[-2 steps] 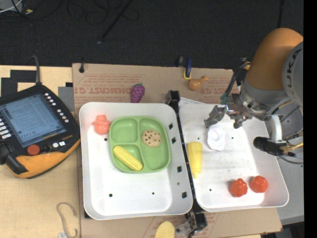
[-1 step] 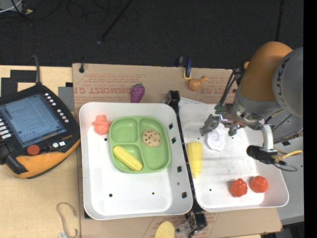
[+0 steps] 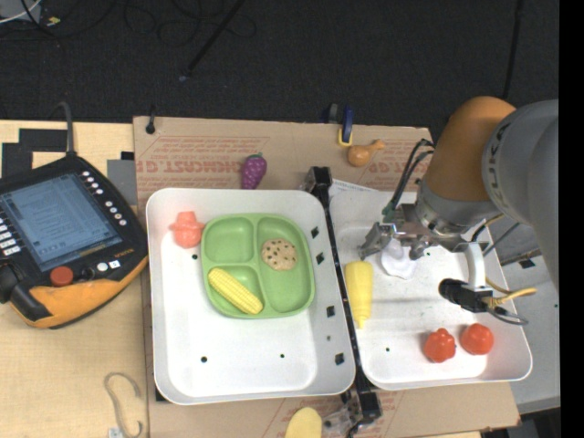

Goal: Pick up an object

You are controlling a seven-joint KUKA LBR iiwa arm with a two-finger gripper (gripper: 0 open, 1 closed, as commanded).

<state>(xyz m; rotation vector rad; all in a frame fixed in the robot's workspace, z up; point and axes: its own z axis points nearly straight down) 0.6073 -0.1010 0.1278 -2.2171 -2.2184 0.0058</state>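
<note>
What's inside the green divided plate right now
The green plate in the left bin holds a cookie in one compartment and a corn cob in another. The third, upper-left compartment looks bare.

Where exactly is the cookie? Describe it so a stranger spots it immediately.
Start at the left white bin, which holds a green divided plate. The cookie lies in the plate's upper right compartment. It is round, tan and dark-speckled, unlike the long yellow corn cob in the lower left compartment.

The grey arm reaches in from the right, its orange band uppermost. Its tool points steeply down.
</note>
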